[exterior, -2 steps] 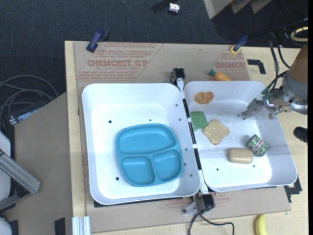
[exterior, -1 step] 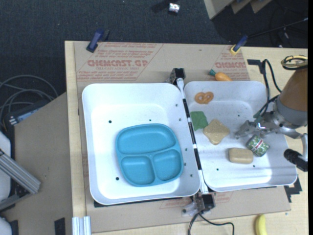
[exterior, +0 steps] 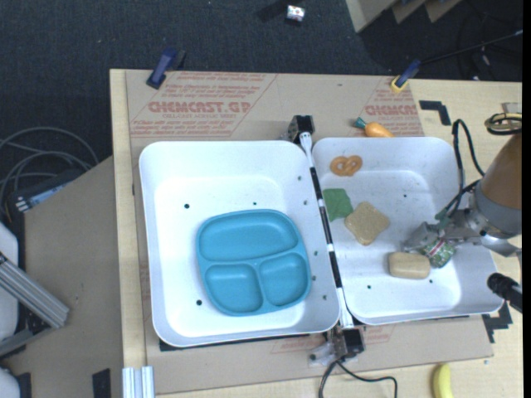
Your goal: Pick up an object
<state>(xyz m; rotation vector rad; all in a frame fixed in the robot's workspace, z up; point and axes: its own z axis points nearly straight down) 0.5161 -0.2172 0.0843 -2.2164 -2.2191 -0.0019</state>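
Dark floor lies around the tabletop (exterior: 207, 106). Nothing is picked up yet. The pincer (exterior: 431, 244) sits low in the right bin (exterior: 431, 305), just above the tan soap-like block (exterior: 409, 265). I cannot tell its grip.

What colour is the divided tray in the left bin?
Light blue tray, seen in the camera view.

The arm (exterior: 504, 191) enters from the right edge of the view. Its orange band sits high, and the grey wrist is below it, pointing to the left and down. The claw (exterior: 430, 245) is low, at the end of the wrist. It is small and blurred, with cables running along the wrist.
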